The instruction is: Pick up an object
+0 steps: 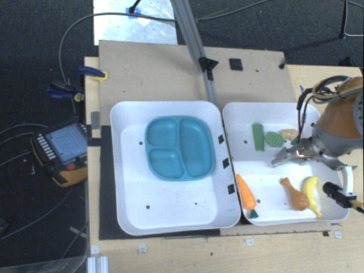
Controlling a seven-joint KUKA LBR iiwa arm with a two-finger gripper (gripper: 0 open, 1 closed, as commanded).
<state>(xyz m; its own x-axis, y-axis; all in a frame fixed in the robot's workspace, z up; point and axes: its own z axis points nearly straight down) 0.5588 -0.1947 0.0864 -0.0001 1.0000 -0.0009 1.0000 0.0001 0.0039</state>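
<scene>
The right bin (267, 114) holds several toy foods. A green block (259, 136) stands at its back, with a green ridged piece (274, 139) and a pale beige piece (288, 133) beside it. An orange carrot (245, 191) lies along the bin's left front edge. A brown drumstick (294, 194) and a yellow banana (311, 194) lie at the front right. My gripper (291, 154) hangs low over the middle of this bin, just in front of the ridged piece and behind the drumstick. Nothing is visibly held in it.
A blue divided plate (180, 148) lies in the left bin (133, 209). The arm's orange band (341, 118) and black cables are over the right bin's right edge. A slanted grey pole (190, 33) crosses the back of the bench.
</scene>
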